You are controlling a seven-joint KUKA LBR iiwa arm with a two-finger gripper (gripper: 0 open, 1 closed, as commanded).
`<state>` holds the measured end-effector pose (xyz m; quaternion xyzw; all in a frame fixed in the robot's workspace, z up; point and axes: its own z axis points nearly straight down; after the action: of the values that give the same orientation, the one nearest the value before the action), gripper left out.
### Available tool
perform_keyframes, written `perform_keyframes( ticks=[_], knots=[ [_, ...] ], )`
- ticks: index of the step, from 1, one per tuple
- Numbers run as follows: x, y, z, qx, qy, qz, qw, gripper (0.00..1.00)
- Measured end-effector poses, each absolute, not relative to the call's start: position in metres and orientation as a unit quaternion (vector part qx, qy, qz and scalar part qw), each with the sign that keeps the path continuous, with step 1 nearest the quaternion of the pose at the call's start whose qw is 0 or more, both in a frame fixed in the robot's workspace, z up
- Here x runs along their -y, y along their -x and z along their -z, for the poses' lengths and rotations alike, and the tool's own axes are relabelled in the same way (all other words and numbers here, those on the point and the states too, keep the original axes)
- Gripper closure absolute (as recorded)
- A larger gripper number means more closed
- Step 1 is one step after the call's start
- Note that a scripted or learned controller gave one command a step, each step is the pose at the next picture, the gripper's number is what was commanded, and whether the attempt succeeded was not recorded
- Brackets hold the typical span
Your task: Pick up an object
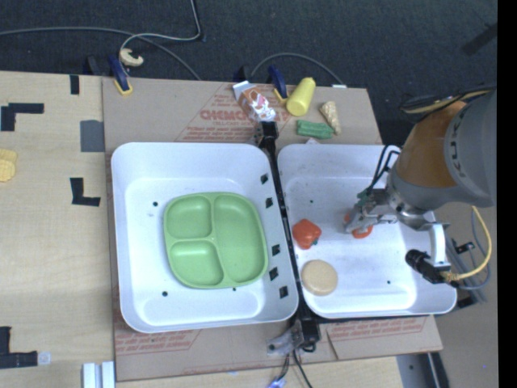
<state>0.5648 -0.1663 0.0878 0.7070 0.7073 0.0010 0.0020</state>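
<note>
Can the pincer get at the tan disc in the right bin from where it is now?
Probably yes. The pincer is low in the same bin, the tan disc lies bare, and nothing stands between them.

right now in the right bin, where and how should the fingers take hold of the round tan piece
The round tan piece lies flat, low and disc-like, near the right bin's front wall. Probably best to come straight down from above and pinch its rim across the middle. There is bare floor on its right; the orange piece sits close behind it, so close left-to-right rather than front-to-back.
</note>
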Motion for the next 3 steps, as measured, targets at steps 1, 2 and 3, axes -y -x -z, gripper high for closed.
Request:
perform_keyframes(
  ticks=[1, 2, 3],
  knots=[
    [0.1647, -0.5656, -0.0875, -0.708, -0.706, -0.0022, 0.002, 0.0],
    [0.1663, -0.5659, -0.0974, -0.707, -0.707, -0.0015, 0.005, 1.0],
    [0.1663, -0.5657, -0.0972, -0.707, -0.707, -0.0014, 0.005, 0.0]
  ],
)
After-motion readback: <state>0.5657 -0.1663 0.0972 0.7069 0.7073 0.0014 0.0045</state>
